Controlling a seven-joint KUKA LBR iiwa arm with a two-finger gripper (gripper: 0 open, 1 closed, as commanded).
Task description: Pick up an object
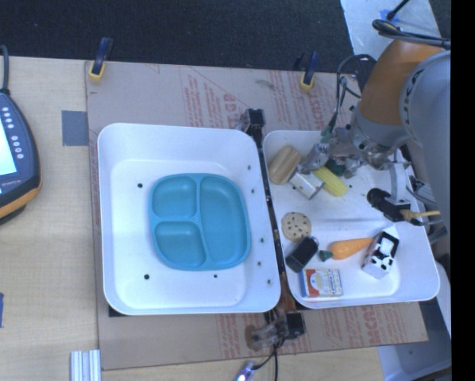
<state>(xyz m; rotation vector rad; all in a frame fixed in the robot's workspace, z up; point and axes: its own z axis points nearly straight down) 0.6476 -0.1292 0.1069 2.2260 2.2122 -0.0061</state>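
On a wooden bench (47, 236), two white bins (118, 213) sit over cardboard (182, 94); whether the jaws are open I cannot tell.

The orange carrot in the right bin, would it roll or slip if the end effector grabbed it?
The carrot looks rounded and tapered, so it might roll when nudged. Its smooth, plastic-looking surface could slip between fingers. It seems small, probably light and stiff.

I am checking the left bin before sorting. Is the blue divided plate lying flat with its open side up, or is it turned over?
Open side up. The blue divided plate lies flat in the left bin, its three compartments facing the camera.
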